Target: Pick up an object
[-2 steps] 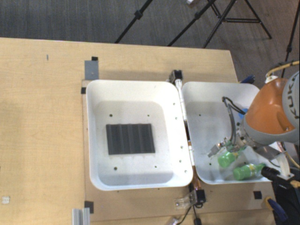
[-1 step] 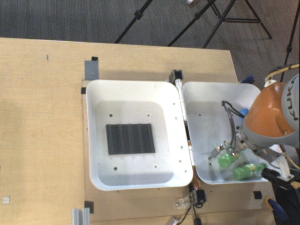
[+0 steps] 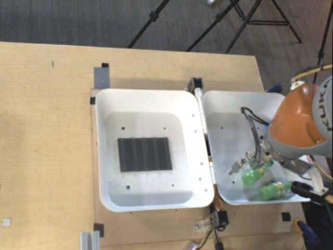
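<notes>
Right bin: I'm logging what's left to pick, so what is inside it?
Inside the right bin lie two green objects near its front edge, with the hand low beside them. The arm covers the bin's right part, so anything beneath it is hidden.

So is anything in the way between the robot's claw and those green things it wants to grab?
Nothing visible is. The gripper is down in the right bin, right beside one green object. A second green object lies just past it, nearer the bin's front edge. The dark ridged pad sits apart in the left bin.
</notes>
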